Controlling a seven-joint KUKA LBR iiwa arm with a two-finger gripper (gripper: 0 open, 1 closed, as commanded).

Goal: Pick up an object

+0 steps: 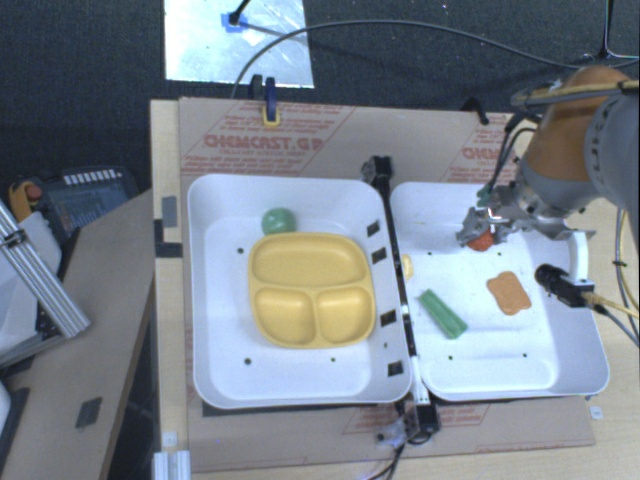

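Reaching in from the frame's right, the gripper sits low in the right bin, near its upper edge, over a small red-orange object; whether the jaws grip it cannot be told. Open floor lies around the green block and orange piece.

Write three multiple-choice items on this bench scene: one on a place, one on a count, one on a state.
1. Where does the yellow three-compartment plastic tray lie?
A. left white bin
B. right white bin
C. on the cardboard
2. How many compartments does the tray have?
A. two
B. three
C. five
3. How does the green plastic stick lie?
A. standing upright
B. flat on the bin floor
C. leaning on the tray

Key: 1 A, it rests inside the left bin. 2 B, one large and two small wells. 3 B, it lies flat in the right bin.
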